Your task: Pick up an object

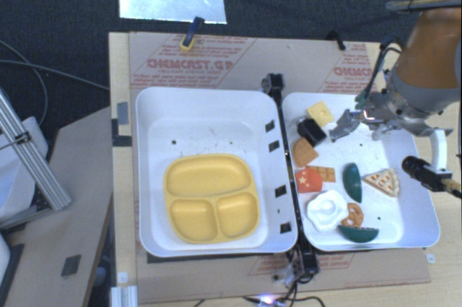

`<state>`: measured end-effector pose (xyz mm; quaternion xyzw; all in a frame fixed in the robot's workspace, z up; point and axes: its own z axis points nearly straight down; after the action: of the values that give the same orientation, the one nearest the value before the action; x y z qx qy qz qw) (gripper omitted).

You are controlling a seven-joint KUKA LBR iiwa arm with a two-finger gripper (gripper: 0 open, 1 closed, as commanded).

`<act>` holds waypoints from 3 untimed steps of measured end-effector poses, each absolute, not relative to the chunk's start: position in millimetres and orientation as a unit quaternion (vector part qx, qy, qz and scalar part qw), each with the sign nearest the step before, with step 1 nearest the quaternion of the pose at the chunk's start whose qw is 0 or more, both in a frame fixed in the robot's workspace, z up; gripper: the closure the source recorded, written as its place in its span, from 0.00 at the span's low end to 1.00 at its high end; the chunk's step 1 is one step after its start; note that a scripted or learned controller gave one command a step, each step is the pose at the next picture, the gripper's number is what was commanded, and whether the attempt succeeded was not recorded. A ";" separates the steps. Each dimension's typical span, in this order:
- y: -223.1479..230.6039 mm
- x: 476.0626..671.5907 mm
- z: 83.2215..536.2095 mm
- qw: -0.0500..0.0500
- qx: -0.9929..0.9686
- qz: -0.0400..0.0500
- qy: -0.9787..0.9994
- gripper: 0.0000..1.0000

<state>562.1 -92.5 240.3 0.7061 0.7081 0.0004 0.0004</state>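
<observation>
green pod upright, long axis near-vertical.

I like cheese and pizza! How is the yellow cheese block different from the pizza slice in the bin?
The cheese block is plain pale yellow, while the pizza slice is tan with red spots. The cheese block is squarish; the pizza slice is a triangle. The cheese block lies at the far end of the right bin, the pizza slice nearer the middle. Both are small toy foods lying flat in that bin.
</observation>
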 end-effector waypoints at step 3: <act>131.2 505.0 176.6 -0.005 0.702 -0.002 0.712 0.00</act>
<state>505.0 131.2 176.6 0.7024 0.7118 -0.0021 -0.0046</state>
